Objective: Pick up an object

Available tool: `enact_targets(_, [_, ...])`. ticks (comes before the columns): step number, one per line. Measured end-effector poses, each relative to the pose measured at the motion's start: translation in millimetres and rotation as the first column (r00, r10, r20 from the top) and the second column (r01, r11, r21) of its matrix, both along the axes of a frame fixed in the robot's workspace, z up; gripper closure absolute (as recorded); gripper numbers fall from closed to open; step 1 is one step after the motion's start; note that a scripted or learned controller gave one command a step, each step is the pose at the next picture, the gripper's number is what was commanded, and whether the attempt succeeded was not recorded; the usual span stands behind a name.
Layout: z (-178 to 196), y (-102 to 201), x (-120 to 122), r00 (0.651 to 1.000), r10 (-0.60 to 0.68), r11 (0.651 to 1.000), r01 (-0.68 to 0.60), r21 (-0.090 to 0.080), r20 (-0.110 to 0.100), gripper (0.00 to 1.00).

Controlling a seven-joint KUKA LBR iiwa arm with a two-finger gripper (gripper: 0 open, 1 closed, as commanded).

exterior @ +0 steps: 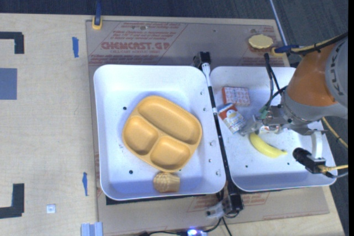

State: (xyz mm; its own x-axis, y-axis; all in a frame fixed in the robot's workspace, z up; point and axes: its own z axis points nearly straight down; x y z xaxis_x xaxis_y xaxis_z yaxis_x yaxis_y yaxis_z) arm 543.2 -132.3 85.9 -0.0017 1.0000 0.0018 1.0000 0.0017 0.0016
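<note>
In the right bin (260, 178) a yellow banana (266, 146) lies near the middle. To its left is a crumpled red and white packet (231, 118), with a flat red and white patterned box (236, 96) behind it. My gripper (266, 121) hangs low over the right bin, just above the banana's upper end and to the right of the packet. The wrist and cables hide its tip. I see nothing held in it.
The left bin (110, 96) holds a yellow three-part plate (161, 131) and a brown ridged lump (166, 181) at its front edge. A black divider (213, 113) runs between the bins. A yellow disc (260, 41) lies on the board behind the right bin.
</note>
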Motion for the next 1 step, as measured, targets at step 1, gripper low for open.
enact_targets(1, [10.0,-0.4,0.7,1.000,-0.001,1.000,0.001,-0.002,0.003,1.00])
